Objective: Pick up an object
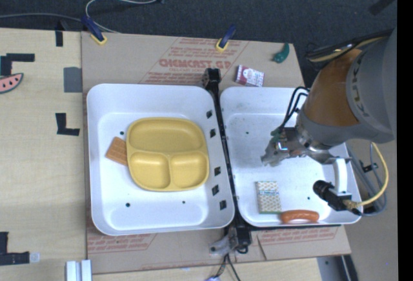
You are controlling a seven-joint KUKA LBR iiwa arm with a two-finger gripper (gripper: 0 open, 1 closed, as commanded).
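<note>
1. The likeliest target, a small patterned packet (268, 196), is seen lying flat in the right bin (248, 105), with an orange sausage-shaped piece (299, 216) just beside it at the near wall.
2. The tool (276, 149) is seen low over that bin's bare middle, above the packet; nothing is seen in its grip, and how wide it stands cannot be told.
3. An approach is judged to be in hand; a shift toward the packet and a descent would be called for next.
4. In the left bin (106, 208), a yellow divided tray (169, 152) is seen, with a brown block (117, 152) tucked against its left edge.
</note>
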